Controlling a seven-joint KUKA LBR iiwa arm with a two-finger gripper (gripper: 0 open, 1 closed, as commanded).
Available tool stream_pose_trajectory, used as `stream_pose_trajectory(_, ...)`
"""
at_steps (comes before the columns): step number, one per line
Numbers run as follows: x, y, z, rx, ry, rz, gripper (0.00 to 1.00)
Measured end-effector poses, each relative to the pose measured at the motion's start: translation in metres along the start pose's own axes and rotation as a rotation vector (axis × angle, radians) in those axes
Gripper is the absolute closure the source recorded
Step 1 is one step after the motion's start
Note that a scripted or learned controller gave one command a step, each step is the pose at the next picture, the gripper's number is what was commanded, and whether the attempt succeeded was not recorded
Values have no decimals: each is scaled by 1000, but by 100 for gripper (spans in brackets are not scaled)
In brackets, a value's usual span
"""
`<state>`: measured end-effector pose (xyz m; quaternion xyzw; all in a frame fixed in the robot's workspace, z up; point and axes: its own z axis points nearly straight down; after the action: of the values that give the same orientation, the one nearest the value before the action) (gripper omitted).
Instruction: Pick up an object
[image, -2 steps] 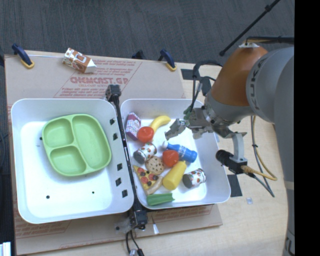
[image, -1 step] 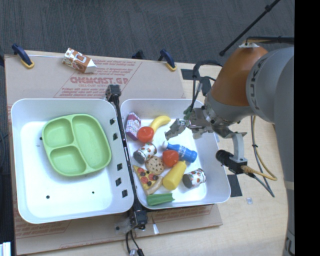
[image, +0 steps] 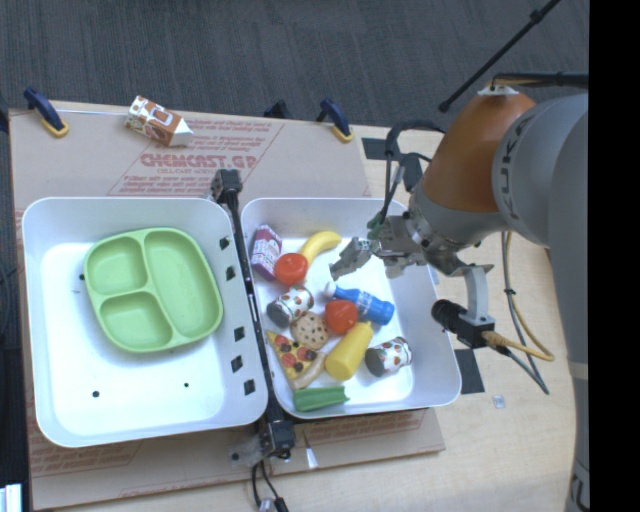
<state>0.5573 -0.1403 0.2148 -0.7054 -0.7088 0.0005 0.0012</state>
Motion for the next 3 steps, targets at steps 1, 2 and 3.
stream_pose_trajectory(1, 0, 0, 0, 0, 0, 0, 0)
stream_pose_trajectory(2, 0, 0, 0, 0, 0, 0, 0)
stream_pose_trajectory(3, 0, 0, 0, 0, 0, 0, 0)
